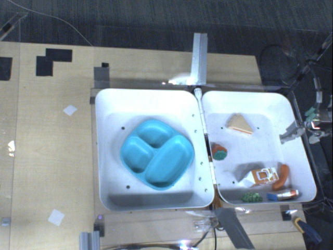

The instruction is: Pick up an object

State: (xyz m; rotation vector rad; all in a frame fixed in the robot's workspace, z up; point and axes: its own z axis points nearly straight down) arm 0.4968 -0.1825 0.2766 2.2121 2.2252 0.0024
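Sandwich wedge [239, 123] left of gripper [291, 134]

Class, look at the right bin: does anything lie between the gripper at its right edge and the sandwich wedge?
Nothing visible does. The gripper sits at the right bin's right edge, and bare white floor runs from it to the sandwich wedge.

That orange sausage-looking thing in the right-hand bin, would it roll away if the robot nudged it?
Probably a little. The orange sausage looks rounded and smooth, so a sideways nudge could roll it. Its slight curve would likely make it wobble rather than travel far. It lies close to the right bin wall and a small carton, which may stop it.
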